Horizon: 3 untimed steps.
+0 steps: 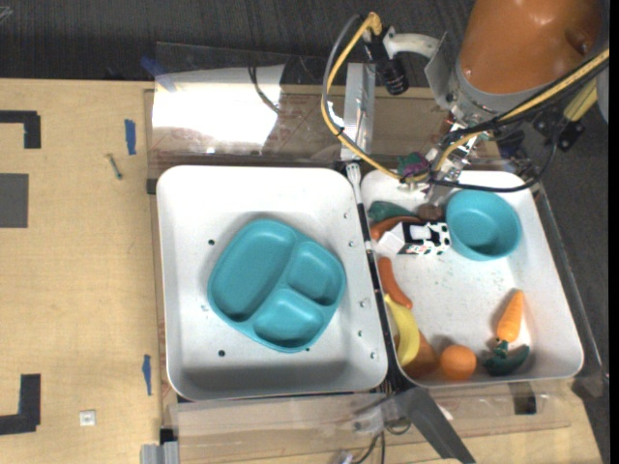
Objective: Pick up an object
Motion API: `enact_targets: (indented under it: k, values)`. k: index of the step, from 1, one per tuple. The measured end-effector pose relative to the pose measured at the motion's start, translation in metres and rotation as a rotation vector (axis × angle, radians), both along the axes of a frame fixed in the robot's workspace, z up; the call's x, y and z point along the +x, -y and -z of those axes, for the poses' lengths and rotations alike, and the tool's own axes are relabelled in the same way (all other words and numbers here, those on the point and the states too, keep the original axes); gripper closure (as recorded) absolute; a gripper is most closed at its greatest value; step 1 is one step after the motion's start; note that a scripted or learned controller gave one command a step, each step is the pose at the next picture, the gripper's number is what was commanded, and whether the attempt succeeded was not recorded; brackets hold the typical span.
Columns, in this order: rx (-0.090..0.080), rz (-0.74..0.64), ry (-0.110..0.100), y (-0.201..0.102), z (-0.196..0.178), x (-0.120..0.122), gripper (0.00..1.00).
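Note:
The right bin (559,303) holds several toy foods. A teal bowl (482,225) sits at its back. Near the right wall lies a carrot (510,317), with a dark green piece (505,358) beside it. At the front are an orange (457,361) and a yellow banana (404,329). A red-orange chili (392,280) runs along the left wall, and a green piece (385,211) lies at the back left. My gripper (424,232) hangs low over the back left of this bin, just left of the bowl. Its black-and-white tip is close to the green piece.
The left bin (184,191) holds a teal divided plate (278,282). Yellow and black cables (340,75) loop behind the bins near a metal post (358,114). The grey arm with its orange band (527,27) hangs over the back right corner.

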<state>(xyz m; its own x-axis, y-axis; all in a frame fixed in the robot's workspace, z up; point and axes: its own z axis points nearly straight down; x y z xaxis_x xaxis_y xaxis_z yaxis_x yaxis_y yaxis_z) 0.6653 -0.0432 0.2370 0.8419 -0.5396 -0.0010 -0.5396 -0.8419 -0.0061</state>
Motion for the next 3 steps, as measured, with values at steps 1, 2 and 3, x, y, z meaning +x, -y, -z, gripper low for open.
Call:
enact_targets:
  k: [1,2,3]
  values:
    - [-0.005,-0.357,0.008,0.066,0.109,0.004,1.00]
    - [-0.005,-0.361,0.011,0.046,-0.038,0.001,1.00]
    - [0.002,-0.367,-0.008,0.113,0.079,-0.001,1.00]
